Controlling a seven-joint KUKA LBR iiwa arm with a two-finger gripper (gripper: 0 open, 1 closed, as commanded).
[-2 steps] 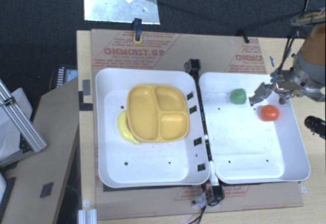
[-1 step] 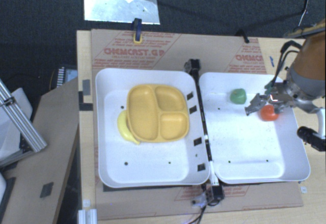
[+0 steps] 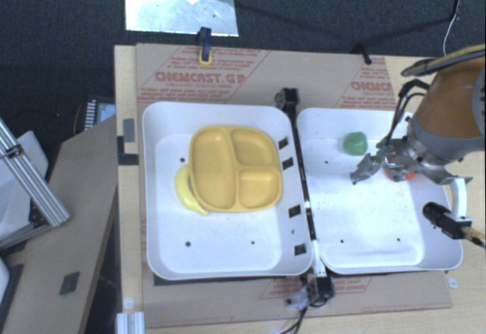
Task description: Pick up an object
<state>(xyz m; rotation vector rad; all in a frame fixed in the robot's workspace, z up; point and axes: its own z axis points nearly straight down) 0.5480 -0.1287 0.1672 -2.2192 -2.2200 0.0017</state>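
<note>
Yellow divided plate [image 3: 233,168], one; green ball [image 3: 354,143], one.

Arm [image 3: 456,108] cut off at right edge, yellow object [image 3: 184,190] half under tray [image 3: 234,168]

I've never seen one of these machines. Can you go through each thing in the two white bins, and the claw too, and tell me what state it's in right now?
Yellow divided plate: right way up in the left bin, nothing in its compartments.
Yellow object: flat, partly under the plate's left edge.
Green object: resting loose in the right bin, not gripped.
Gripper: over the right bin, below the green object, holding nothing that shows.
</note>
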